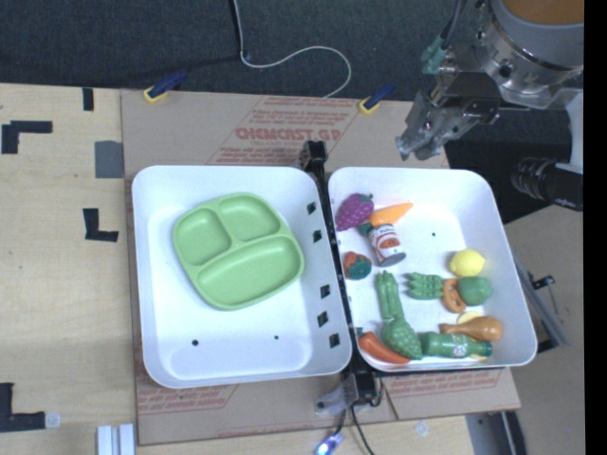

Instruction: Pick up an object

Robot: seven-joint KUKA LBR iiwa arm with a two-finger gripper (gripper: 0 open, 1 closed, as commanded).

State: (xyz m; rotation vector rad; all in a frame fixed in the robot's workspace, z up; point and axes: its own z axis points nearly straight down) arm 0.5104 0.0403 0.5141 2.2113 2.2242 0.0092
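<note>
Left bin (161, 349): green divided plate (238, 249). Right bin (474, 192): toy foods, purple grapes (354, 210), lemon (467, 263). Claw (424, 140) above rim; grip state unclear.

Toy foods lie loose in the right bin (493, 207), all below and toward the camera from the jaws: purple grapes (354, 209), orange carrot (392, 212) and small can (386, 243) nearest; yellow lemon (467, 263), green lime (474, 290), corn cob (387, 297) and green bottle (455, 346) farther.
</note>
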